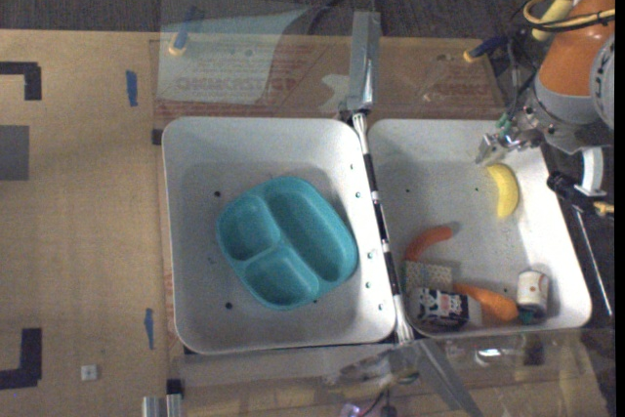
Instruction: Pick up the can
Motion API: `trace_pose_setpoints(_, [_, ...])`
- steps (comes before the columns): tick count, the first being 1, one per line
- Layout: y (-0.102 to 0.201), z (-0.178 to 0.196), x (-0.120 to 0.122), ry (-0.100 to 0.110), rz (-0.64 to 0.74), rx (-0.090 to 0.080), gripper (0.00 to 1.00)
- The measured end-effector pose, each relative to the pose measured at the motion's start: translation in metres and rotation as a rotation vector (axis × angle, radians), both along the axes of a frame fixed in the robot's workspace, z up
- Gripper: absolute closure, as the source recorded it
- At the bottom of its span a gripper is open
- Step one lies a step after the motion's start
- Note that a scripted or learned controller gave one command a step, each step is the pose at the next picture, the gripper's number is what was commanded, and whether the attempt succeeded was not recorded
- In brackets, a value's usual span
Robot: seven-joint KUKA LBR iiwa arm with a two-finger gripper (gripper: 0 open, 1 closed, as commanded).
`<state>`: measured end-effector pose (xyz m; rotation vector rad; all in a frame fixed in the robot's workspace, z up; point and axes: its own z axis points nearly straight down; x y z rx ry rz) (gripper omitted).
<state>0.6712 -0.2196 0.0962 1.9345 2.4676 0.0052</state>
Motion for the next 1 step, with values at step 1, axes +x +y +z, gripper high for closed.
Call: trace_pose_setpoints(1, [-0.0011, -0.0005, 0.0005, -0.001, 0.07, -0.002, 1.0])
